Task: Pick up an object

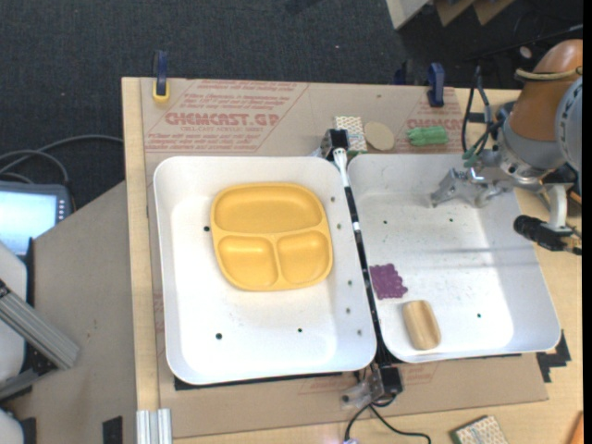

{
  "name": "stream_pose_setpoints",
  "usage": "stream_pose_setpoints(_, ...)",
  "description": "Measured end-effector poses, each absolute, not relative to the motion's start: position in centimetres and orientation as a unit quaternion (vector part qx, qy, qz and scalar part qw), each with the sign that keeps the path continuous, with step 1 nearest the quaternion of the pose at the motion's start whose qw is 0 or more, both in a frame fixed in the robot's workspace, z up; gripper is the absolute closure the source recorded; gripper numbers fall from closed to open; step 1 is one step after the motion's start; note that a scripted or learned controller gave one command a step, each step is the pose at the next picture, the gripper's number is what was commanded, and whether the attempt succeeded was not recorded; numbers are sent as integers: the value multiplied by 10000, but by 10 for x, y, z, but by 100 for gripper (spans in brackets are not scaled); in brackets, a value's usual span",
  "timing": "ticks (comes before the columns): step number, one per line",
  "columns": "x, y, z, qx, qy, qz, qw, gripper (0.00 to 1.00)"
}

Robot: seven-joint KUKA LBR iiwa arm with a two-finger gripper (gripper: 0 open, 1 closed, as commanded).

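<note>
Two white bins sit side by side on the surface. From my station I read the left bin [185, 340] first: it holds a yellow divided plate [271, 235], lying flat. In the right bin [518, 331], near its front-left corner, lie a small purple cluster [387, 280] and, just beside it, a tan bread-like piece [421, 324]. The gripper [460, 185] hangs over the bin's far side, well apart from both. I cannot tell how its jaws stand — nothing shows between them. I judge the pick not yet begun: approach, grasp and lift all remain.
</note>
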State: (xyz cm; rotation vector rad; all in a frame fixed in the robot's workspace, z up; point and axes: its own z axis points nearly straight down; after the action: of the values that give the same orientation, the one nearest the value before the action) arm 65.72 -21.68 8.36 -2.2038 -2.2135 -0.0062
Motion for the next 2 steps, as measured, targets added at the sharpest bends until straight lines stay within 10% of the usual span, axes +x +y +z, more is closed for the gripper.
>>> stream_pose_setpoints(1,594,-219,86,-7063,-7079,-29,34,0)
stream_pose_setpoints(2,665,-216,84,-7054,-7086,-7,131,0)
